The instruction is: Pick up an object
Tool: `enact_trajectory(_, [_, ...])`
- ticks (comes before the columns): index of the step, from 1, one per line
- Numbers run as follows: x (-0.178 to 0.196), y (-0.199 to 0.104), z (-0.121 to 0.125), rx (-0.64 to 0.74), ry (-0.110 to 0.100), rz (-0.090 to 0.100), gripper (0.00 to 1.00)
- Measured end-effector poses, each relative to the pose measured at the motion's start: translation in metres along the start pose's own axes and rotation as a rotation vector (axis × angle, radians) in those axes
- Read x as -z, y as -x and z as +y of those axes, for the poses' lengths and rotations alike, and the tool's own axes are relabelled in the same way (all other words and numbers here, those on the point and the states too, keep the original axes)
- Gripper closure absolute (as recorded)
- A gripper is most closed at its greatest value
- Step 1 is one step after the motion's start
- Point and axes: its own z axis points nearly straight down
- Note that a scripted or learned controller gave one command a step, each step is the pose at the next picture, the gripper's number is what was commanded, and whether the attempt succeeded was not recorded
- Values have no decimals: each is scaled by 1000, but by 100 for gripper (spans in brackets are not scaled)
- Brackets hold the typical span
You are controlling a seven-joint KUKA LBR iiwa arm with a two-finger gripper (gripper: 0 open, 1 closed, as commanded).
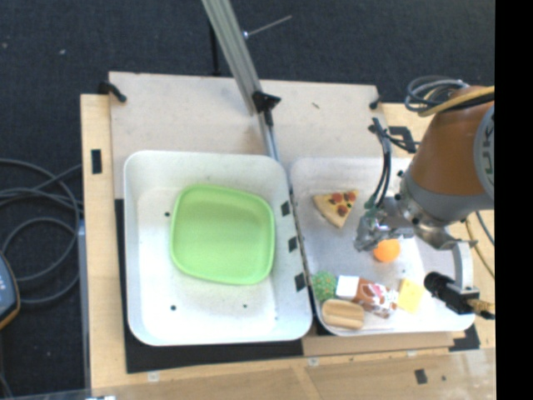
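Observation:
In the right bin [310, 182] lie a pizza slice [336, 207], an orange ball [386, 251], a yellow cheese wedge [410, 295], a green broccoli piece [324, 286], a red-and-white packet [371, 295] and a bread roll [342, 313]. My gripper [372, 233] hangs low in this bin, just left of the orange ball and right below the pizza slice. The orange ball sits against the gripper's right side; I cannot tell whether it is between the fingers.
The left bin [141, 248] holds a light green square plate [223, 233]. A grey metal pole [237, 52] slants from the top down to the divide between the bins. The arm's orange band [450, 152] looms over the right bin's far right side.

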Motion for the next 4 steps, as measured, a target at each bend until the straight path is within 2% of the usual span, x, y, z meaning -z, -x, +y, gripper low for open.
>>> enact_trajectory(3, [14, -137, 0, 0, -1, 0, 100])
enact_trajectory(4, [22, -181, -16, 1, 0, 0, 100])
